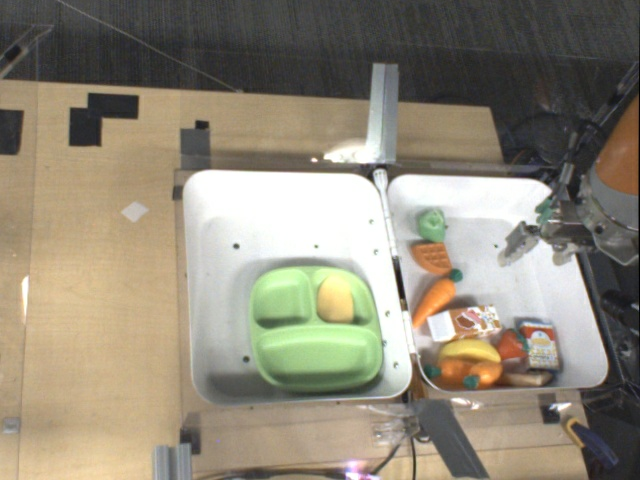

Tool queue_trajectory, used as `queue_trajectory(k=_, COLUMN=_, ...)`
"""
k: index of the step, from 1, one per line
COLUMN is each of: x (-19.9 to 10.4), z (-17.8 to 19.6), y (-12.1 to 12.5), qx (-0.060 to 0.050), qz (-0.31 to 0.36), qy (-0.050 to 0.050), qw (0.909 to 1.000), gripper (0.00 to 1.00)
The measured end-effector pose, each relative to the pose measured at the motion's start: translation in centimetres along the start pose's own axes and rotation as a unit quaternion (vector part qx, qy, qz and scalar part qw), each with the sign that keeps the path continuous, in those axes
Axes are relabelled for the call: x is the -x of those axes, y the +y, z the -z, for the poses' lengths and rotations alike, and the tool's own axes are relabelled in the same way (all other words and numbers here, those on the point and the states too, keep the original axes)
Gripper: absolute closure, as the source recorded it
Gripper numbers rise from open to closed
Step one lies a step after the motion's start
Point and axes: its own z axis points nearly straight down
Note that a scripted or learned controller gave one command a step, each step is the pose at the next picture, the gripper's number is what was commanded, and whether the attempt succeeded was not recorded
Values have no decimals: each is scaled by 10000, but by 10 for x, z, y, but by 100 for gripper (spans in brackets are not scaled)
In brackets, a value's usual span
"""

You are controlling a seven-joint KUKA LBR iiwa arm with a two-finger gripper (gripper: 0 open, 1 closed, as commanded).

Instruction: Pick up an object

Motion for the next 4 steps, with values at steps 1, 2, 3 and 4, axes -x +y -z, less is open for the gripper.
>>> queue_trajectory(k=1, x=-35, z=-110, y=36, qx=-2, qz=1044, qy=2, qw=9945, gripper=0)
queue_trajectory(k=2, x=-58, z=-137, y=-6, qx=108, qz=1382, qy=-37, qw=9903, gripper=0)
queue_trajectory(k=3, x=-44, z=-11, y=19, qx=18, qz=1835, qy=-7, qw=9830, gripper=0)
queue_trajectory(k=4, x=-57, z=-59, y=94, qx=15, qz=2914, qy=-5, qw=9566, gripper=0)
